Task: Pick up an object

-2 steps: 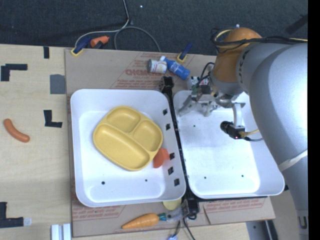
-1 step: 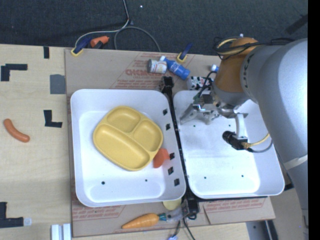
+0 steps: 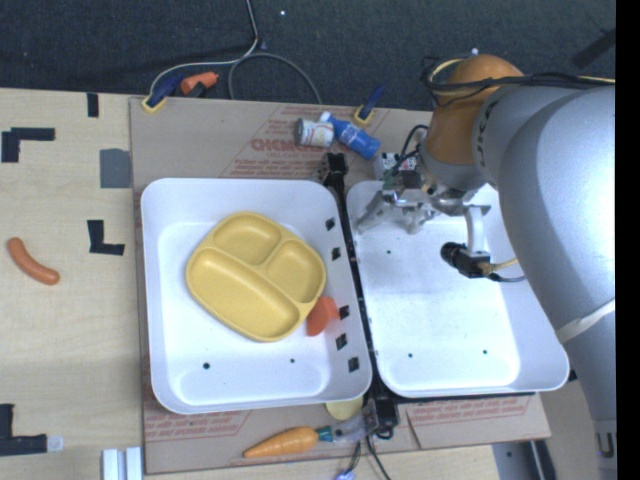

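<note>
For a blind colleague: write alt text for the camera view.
A grey arm reaches from the right over the right bin, its tool near that bin's upper left corner. The left bin holds a yellow plate and a small orange piece beside it.

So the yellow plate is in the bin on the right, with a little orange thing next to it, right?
Not quite. The camera view shows the yellow plate in the left bin, not the right bin. The little orange thing really is next to it, touching its edge.
</note>
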`<action>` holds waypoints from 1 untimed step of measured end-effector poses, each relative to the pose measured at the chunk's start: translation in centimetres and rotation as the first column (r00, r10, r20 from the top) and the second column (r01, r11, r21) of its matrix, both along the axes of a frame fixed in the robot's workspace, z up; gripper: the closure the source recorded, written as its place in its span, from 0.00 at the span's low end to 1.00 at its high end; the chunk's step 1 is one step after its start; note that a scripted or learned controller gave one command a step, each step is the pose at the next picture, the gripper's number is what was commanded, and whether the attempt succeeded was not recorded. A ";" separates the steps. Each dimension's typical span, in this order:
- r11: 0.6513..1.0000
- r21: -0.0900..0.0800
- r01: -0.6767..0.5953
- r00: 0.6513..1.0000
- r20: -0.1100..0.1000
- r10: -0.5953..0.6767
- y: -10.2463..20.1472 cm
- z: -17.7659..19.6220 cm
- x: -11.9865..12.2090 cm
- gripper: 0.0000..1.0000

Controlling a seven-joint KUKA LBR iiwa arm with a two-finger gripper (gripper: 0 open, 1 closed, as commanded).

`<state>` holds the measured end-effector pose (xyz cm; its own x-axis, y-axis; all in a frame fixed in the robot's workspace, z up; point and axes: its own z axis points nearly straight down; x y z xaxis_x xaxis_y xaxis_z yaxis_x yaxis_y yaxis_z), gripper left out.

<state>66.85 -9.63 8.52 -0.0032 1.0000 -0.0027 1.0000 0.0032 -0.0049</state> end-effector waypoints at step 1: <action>1.000 0.002 0.002 1.000 0.005 -0.002 -0.3 0.0 0.0 0.00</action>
